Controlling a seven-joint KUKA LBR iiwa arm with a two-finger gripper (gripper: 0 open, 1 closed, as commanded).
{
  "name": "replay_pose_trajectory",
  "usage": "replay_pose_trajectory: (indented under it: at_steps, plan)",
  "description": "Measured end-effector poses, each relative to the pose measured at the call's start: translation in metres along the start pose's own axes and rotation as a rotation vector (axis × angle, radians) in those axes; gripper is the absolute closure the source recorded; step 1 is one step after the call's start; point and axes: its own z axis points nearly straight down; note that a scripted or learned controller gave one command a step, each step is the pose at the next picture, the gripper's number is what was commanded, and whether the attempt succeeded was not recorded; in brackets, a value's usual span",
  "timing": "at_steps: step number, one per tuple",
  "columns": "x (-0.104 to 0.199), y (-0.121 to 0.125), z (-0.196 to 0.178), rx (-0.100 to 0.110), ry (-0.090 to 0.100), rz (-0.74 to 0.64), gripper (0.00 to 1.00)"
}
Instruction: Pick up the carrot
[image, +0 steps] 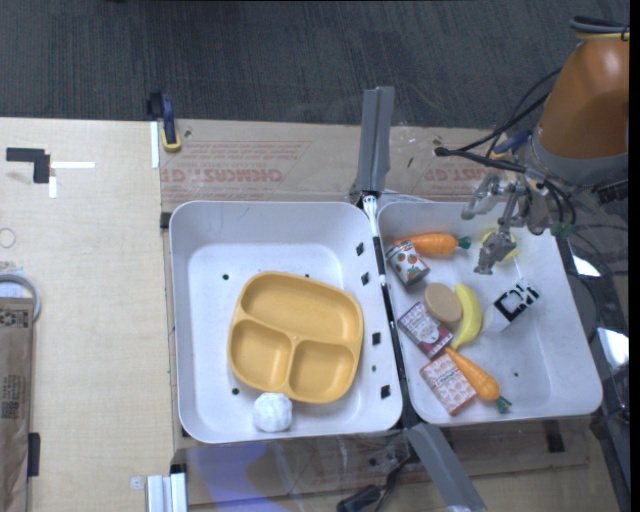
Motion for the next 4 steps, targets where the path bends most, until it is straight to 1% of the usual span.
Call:
replay_pose_trajectory:
  at_steps: [1,2,3,4]
  plan:
    - [-0.004,0.027,0.062,-0.001,0.002,-0.208,0.00]
    - [-0.016,0.013,0.021,-0.001,-0.002,-0.575,0.00]
    - [-0.017,0.013,0.011,-0.003,-0.007,-0.569,1.00]
    - [-0.021,-0.068,-0.025,0.000,-0.002,-0.483,1.00]
